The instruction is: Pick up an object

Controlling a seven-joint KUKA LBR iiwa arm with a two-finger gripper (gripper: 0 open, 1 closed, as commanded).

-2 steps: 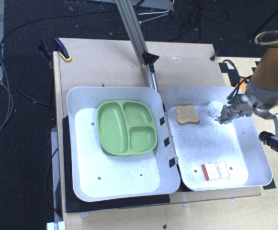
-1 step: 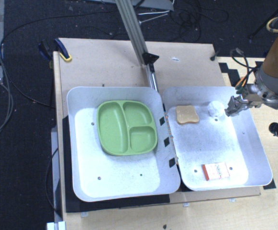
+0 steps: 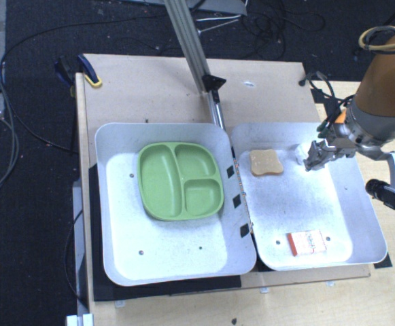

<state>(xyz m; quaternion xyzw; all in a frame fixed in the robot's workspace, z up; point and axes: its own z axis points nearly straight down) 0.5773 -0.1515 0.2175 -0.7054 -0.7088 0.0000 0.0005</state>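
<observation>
A tan slice of bread (image 3: pixel 266 162) lies at the far left of the right bin (image 3: pixel 350 185). A small red and white box (image 3: pixel 306 242) lies near that bin's front edge. My gripper (image 3: pixel 314 158) hangs over the bin's far side, right of the bread and apart from it. A small white thing (image 3: pixel 300 156) lies just left of the gripper tip.
A green divided plate (image 3: pixel 181 180) sits in the left bin (image 3: pixel 115 202). A slanted metal pole (image 3: pixel 190 39) runs from the top of the view down to the gap between the bins. Black clips (image 3: pixel 238 199) line the divider.
</observation>
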